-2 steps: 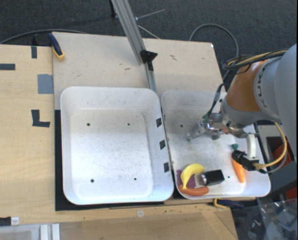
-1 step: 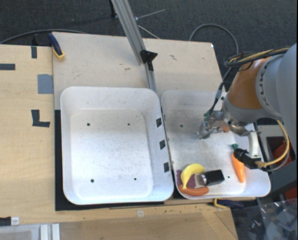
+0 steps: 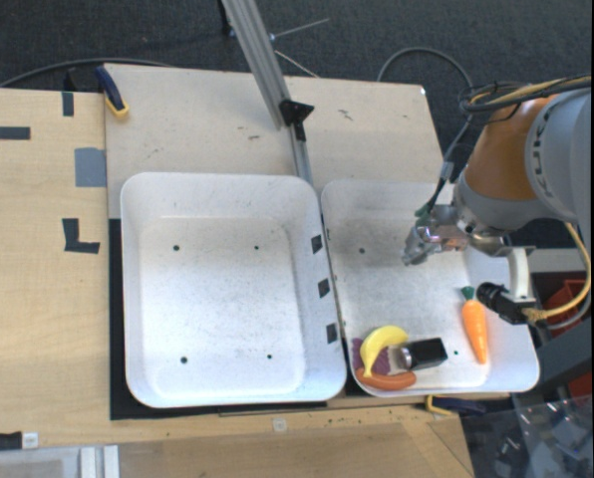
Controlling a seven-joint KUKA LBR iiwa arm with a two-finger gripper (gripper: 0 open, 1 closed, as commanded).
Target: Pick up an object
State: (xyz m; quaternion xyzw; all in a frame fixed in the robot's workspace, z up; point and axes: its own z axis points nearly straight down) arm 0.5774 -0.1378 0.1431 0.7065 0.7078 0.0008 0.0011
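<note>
On the far left of the counter [image 3: 38, 297] lie strips of dark and grey tape, and a blue-and-yellow clamp [image 3: 112, 92] sits at the upper corner of the paler board behind the bins. The left bin [image 3: 138, 267] is a shallow white tray with a speckled floor and four small dark dots. A silver metal rail [image 3: 262, 58] runs down at a slant from the top edge and ends at a black bracket just above the seam between the two bins.

The right bin [image 3: 377, 207] touches the left one along that seam. Its objects are gathered along the near edge: a yellow banana [image 3: 381, 343] lies in the near left corner, with a red, sausage-shaped item [image 3: 387, 378] just below it and a small black block [image 3: 428, 353] touching its right side. An orange carrot [image 3: 474, 331] with a green top lies apart from these, close to the right wall, pointing toward the near rim.

The end effector [image 3: 417, 247] hangs over the bare upper middle of the right bin, well apart from the banana group and from the carrot. Whether its fingers are apart or together cannot be told from this angle, and nothing shows between them. The grey arm [image 3: 566, 157] with its orange band [image 3: 496, 162] reaches in from the right, trailing yellow and black cables.
</note>
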